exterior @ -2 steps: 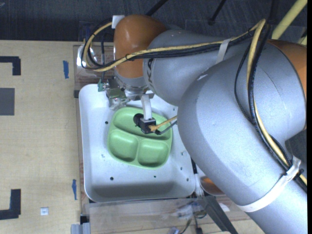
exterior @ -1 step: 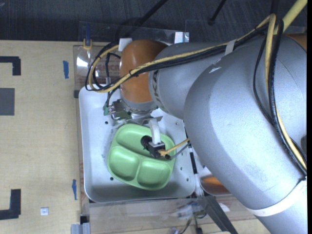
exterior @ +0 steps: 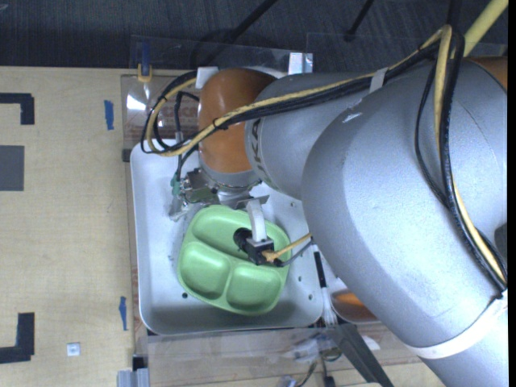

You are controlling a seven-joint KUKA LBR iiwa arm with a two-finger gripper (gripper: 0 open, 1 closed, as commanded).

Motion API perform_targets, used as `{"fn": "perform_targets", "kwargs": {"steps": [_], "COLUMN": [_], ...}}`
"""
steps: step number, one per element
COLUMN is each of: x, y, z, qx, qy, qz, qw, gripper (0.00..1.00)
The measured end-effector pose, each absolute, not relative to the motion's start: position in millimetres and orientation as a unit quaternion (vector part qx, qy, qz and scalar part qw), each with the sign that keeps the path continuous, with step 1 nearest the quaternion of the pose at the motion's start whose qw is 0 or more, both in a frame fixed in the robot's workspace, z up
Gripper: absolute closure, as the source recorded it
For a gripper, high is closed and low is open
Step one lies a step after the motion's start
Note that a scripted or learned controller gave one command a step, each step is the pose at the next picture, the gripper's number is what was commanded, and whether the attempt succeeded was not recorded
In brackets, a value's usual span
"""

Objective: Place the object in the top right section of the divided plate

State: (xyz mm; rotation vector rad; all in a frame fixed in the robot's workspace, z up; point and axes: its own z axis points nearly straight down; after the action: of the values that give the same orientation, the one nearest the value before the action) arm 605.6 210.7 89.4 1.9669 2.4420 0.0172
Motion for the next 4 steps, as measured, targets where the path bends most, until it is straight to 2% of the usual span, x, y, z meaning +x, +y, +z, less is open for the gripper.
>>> {"fn": "perform_targets", "kwargs": {"steps": [1, 2, 3, 4], "x": [607.2, 607.2, 639.6, 587.6], "y": [210.1, 210.0, 207.5, 173.2], "z": [100.6, 100.5, 88.0, 113.7], "qx": [0.629, 0.629, 0.57, 0.534], "qy": [0.778, 0.778, 0.822, 0.845], "qz": [0.0072, 0.007, 0.0017, 0.0141], "qw": [0.004, 0.005, 0.0, 0.005], "gripper": [1.0, 0.0, 0.0, 0.0]}}
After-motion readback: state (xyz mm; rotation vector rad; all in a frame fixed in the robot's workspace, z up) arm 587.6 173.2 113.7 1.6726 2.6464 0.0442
